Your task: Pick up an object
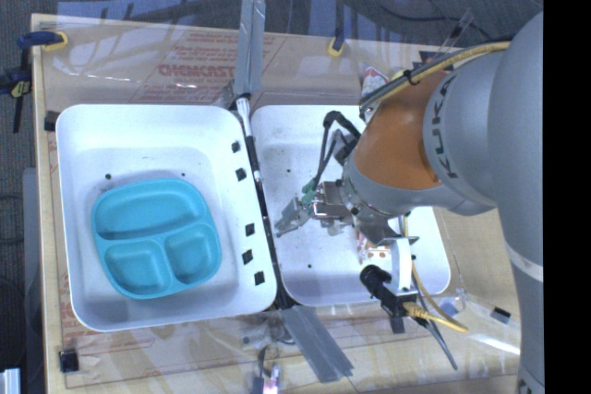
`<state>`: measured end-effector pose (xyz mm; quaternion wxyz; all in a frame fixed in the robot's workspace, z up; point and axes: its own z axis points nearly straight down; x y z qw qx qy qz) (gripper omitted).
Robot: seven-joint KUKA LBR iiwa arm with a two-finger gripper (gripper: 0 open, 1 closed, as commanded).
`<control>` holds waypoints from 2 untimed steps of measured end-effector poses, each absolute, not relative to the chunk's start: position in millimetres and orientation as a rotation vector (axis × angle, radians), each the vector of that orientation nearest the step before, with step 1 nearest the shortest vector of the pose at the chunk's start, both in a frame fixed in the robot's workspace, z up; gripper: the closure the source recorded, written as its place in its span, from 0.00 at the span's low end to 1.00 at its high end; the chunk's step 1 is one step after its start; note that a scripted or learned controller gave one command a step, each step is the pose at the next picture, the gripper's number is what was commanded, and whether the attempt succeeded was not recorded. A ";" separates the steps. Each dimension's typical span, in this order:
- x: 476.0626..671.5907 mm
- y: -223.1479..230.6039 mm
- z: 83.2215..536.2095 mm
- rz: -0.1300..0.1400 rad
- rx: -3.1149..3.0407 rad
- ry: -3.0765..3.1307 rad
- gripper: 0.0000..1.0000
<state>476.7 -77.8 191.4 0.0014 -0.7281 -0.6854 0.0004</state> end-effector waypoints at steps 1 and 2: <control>514.0 -127.5 95.7 0.007 -2.584 -1.777 0.00; 572.9 -165.0 91.0 0.003 -2.523 -1.865 0.00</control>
